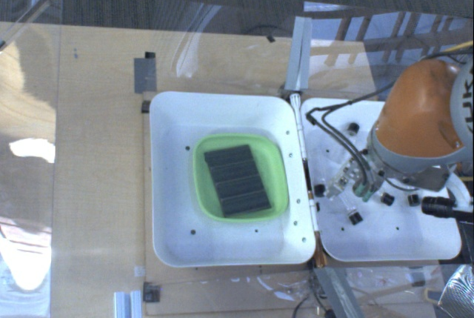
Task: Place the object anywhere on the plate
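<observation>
A: Start with the biggest things. What lies on the surface [89, 183]?

B: Two white bins side by side. The left bin [170, 161] carries a green plate [201, 187] near its middle, and a dark ribbed block [237, 181] lies on the plate, slightly turned, fully within its rim. The right bin [400, 239] has the arm [422, 116] over it, its orange band cut off by the view's right edge.

A: So where does the task stand?

B: I judge the placing done, since the object already rests on the plate. What's left would be for the arm to stay clear of the left bin and not disturb the block.

A: And the pincer [355, 187]?

B: It hangs over the right bin's left part, near the wall shared with the left bin. Cables and small dark fittings crowd it; I cannot tell whether it is apart or together. Nothing visible is between its tips.

A: Anything else unclear?

B: The arm hides much of the right bin's floor, and the little dark specks there are too small to name.
</observation>
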Controlling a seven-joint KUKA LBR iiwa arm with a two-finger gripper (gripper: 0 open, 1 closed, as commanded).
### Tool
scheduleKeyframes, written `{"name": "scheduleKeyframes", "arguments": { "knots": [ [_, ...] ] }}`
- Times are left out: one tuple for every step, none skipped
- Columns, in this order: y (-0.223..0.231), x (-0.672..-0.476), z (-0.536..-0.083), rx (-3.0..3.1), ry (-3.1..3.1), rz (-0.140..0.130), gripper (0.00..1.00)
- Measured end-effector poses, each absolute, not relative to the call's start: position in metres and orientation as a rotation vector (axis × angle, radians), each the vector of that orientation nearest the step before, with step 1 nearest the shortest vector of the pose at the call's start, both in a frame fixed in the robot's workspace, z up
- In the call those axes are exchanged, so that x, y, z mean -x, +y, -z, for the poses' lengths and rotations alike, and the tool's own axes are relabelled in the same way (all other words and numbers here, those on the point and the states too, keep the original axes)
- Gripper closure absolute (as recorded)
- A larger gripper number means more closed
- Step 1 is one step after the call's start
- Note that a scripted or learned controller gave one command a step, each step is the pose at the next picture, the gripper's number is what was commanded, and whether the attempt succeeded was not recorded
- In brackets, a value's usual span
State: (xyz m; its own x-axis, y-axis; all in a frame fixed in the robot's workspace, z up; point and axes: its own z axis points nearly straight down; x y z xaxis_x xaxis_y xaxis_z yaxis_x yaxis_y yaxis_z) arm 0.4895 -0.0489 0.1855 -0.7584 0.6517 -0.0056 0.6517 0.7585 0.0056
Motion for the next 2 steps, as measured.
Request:
{"name": "scheduleKeyframes", "arguments": {
  "knots": [
    [-0.049, -0.490, -0.185, -1.090, 2.939, -0.005, 0.00],
    [-0.116, -0.494, -0.222, -1.119, 2.925, -0.003, 0.00]
  ]
}}
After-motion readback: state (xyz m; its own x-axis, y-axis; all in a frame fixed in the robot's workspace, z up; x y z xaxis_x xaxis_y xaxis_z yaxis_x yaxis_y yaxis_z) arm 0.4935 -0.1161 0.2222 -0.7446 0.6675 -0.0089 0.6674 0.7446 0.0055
